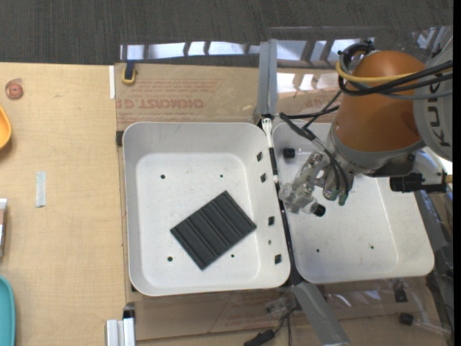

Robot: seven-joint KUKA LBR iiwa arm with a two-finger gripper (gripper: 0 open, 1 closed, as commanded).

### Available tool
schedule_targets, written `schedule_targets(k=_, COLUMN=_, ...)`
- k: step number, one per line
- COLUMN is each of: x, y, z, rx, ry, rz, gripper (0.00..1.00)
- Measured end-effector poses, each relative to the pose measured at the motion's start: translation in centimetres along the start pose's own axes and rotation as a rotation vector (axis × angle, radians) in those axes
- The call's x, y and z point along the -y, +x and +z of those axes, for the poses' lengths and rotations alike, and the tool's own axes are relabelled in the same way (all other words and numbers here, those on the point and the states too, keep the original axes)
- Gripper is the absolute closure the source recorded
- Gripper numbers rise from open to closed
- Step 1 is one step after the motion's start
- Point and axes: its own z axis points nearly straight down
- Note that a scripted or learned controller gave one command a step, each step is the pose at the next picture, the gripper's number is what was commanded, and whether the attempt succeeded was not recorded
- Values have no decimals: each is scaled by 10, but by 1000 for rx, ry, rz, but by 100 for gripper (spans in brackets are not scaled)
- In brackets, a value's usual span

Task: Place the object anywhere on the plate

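The plate is a dark grey ribbed rectangle lying askew on the floor of the left bin. My gripper hangs over the left part of the right bin, close to the wall shared by the two bins, under the orange wrist band. A small black item lies on the right bin's floor near its back left corner, just behind the gripper. Another small dark piece shows at the gripper's lower edge; I cannot tell whether it is a loose thing or part of the tool.
Black and yellow cables loop around the wrist. Brown cardboard lies behind the bins. A wooden table stretches to the left with small items at its edge. Metal frame bars rise behind the bins.
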Motion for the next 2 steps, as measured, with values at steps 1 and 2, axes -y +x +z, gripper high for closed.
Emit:
schedule_targets(k=1, x=-55, y=4, z=22, rx=-1, ry=0, rz=-155, gripper=100)
schedule_targets(k=2, x=-55, y=3, z=22, rx=-1, ry=0, rz=-155, gripper=0)
